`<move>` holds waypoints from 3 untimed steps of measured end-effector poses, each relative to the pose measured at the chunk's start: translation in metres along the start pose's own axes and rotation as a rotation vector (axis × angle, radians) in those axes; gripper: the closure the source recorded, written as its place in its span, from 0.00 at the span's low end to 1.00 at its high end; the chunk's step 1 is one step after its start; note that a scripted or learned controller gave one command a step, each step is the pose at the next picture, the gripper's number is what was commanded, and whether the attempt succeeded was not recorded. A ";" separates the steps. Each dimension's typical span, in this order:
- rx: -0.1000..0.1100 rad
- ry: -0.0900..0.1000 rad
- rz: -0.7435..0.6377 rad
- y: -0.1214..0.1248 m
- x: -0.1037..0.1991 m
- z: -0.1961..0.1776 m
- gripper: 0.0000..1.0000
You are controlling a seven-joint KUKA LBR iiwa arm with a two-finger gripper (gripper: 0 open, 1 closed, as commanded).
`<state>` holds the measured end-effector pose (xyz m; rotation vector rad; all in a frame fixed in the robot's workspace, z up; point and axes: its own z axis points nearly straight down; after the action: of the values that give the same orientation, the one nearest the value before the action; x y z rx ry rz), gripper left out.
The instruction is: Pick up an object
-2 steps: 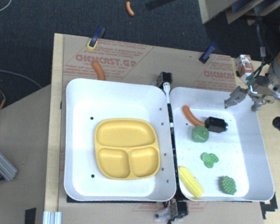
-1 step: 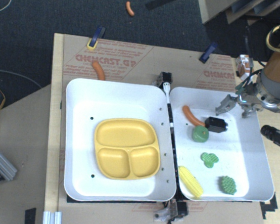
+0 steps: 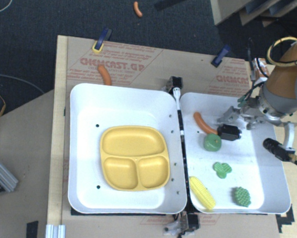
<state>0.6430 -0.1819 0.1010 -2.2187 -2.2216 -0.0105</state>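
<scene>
- In the far half of the right bin (image 3: 270, 179), the gripper (image 3: 239, 118) hangs low over the white floor, with the arm reaching in from the right.
- From this slant I cannot tell whether the claw is apart or together. Nothing is seen clamped in it.
- 5 loose things lie in this bin: an orange carrot-like piece (image 3: 205, 123), a round green piece (image 3: 212, 143), a leafy green piece (image 3: 221, 169), a yellow corn cob (image 3: 202, 193) and a knobbly green piece (image 3: 241, 196).
- The orange carrot-like piece is the closest, just to the left of the gripper and slightly nearer.
- Its long axis runs from far-left to near-right, and its near-right end sits just beside the round green piece.
- The round green piece lies to the near-left of the gripper, also close.
- The other 3 lie well apart from the gripper, toward the near edge of the bin.
- The orange piece looks the likeliest target. Reaching it would take a short shift left, and the grasp would have to close across the slanted axis, not along it.
- The left bin (image 3: 83, 135) holds a yellow divided plate (image 3: 134, 156) with 3 compartments, well apart from the gripper.
</scene>
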 end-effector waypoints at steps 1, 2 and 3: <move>0.006 -0.005 0.000 0.000 0.000 0.016 0.00; 0.002 -0.007 0.000 0.001 0.000 0.004 1.00; -0.005 -0.009 0.000 0.002 0.009 -0.055 1.00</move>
<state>0.6446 -0.1731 0.1562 -2.2254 -2.2288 -0.0068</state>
